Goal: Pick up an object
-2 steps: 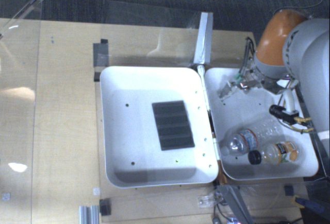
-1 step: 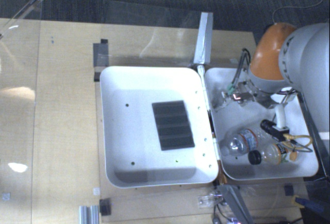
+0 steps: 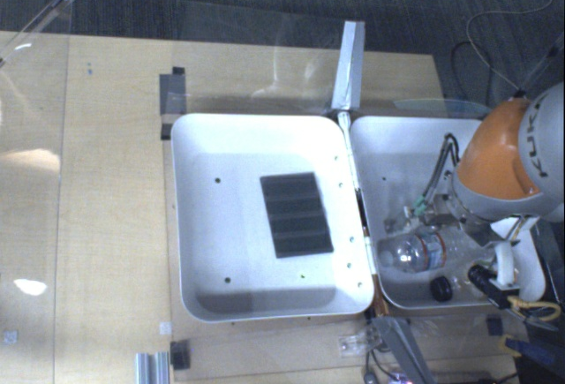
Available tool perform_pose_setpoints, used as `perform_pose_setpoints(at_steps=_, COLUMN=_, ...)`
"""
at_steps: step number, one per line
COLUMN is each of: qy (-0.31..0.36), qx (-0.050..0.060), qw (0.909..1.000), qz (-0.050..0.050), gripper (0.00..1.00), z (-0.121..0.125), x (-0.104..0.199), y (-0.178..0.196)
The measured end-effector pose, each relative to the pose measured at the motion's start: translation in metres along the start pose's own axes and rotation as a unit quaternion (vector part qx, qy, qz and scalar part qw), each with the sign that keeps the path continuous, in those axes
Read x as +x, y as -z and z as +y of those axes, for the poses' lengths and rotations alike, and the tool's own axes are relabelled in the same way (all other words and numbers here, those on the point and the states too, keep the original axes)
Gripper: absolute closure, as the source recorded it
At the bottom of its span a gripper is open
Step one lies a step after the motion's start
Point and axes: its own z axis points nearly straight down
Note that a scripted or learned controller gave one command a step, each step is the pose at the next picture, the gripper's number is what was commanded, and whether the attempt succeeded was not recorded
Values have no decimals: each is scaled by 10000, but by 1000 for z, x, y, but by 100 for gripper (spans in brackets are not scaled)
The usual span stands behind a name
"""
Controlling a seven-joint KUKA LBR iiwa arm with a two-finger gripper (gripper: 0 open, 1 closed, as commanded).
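Observation:
A clear plastic bottle point(image 3: 408, 252) lies on its side near the front of the right bin point(image 3: 388, 157). My gripper point(image 3: 424, 216) hangs low in that bin, just behind and above the bottle, under the orange band of the arm. Nothing shows as lifted. A flat black ribbed rectangle point(image 3: 297, 214) lies in the middle of the left bin point(image 3: 199, 197), well away from the gripper.
The two bins meet at a shared wall point(image 3: 357, 206). An upright grey post point(image 3: 349, 64) stands behind that joint. Bare wooden bench point(image 3: 88, 197) stretches out to the left of the bins. Cables trail at the front right corner.

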Motion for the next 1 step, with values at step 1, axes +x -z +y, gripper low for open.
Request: perform_pose_setpoints(at_steps=1, qy=474, qx=-10, qw=9989, qz=1, gripper=0, z=46, x=20, y=-1)
